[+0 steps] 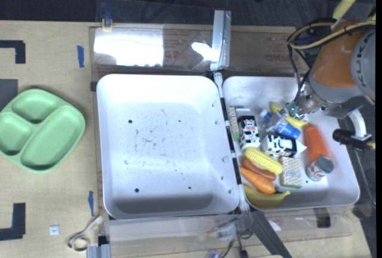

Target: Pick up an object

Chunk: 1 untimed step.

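Observation:
The right bin (343,191) holds a heap of toy food. A yellow corn cob (261,159) lies above an orange carrot (258,178) and a banana (266,197). A red-orange cylinder (315,143) and a small can (320,167) lie to the right, with a pale cracker box (291,172) beside them. A blue piece (288,130), a black-and-white cow-patterned item (280,145) and a small printed box (248,126) sit in the middle. My gripper (294,111) is low over the heap's upper part, just above the blue piece. The wrist hides what is directly beneath it.
The left bin (119,95) lies beside the right one, with a narrow divider between them. A green divided plate (39,129) rests on the bench at far left. A clear plastic sheet (158,42) stands behind the bins. Cables (310,33) loop above the arm.

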Available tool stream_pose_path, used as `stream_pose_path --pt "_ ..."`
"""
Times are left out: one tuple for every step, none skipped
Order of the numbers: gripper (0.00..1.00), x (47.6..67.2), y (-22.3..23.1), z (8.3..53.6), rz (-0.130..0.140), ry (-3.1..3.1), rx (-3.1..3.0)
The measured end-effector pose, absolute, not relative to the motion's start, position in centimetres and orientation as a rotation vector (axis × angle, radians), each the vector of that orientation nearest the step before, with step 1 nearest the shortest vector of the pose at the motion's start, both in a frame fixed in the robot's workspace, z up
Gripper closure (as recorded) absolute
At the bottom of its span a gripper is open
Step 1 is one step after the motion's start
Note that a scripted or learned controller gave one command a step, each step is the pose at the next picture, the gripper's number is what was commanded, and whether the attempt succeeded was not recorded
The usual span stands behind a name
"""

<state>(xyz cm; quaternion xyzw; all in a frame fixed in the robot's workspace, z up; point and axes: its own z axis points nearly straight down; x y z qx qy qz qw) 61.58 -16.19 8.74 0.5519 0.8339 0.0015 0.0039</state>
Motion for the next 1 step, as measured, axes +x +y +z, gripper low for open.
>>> stream_pose_path --pt "1.00 61.69 -16.31 9.85 0.010 2.607 1.731"
